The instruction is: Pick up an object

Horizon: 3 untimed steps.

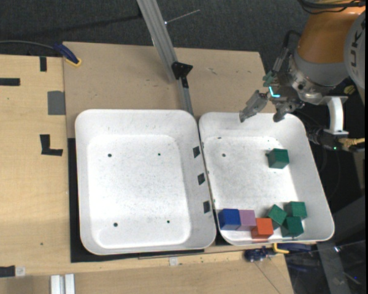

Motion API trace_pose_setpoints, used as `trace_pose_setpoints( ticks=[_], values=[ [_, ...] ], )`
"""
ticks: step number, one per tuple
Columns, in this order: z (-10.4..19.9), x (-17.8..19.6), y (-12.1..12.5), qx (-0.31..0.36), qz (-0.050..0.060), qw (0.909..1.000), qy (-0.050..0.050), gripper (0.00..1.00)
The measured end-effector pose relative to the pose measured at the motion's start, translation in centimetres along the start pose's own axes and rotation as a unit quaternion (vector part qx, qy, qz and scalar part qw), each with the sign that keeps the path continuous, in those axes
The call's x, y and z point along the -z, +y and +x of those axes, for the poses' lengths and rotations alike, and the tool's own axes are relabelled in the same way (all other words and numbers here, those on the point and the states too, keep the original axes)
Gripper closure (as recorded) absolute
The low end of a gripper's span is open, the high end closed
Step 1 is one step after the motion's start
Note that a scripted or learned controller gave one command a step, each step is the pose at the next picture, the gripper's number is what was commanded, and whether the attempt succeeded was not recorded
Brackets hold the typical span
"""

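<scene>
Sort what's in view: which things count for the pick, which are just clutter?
For the pick: gripper, open, over the right bin; lone green block; blue, purple, orange blocks.

Clutter: left bin; metal pole.

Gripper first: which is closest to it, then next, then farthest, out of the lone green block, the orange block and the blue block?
From the gripper, at the right bin's far edge:
1. Lone green block, on its own in the right bin's far half, right side.
2. Orange block, in the cluster at the near edge.
3. Blue block, at the cluster's left end, in the near left corner.
</scene>
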<state>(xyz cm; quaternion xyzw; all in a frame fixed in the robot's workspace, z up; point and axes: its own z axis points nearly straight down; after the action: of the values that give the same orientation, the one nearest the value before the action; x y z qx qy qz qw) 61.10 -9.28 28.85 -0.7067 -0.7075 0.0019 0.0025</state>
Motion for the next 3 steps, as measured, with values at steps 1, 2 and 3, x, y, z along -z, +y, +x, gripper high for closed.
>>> trace_pose_setpoints(
  ticks=[1, 2, 3],
  values=[
    [0.0, 0.3, 0.1, 0.0, -0.002, 1.0, 0.0, 0.0],
    [-0.4, -4.6, 0.8, 0.0, 0.0, 1.0, -0.001, 0.0],
    [0.3, -9.3, 0.3, 0.0, 0.0, 1.0, -0.001, 0.0]
  ],
)
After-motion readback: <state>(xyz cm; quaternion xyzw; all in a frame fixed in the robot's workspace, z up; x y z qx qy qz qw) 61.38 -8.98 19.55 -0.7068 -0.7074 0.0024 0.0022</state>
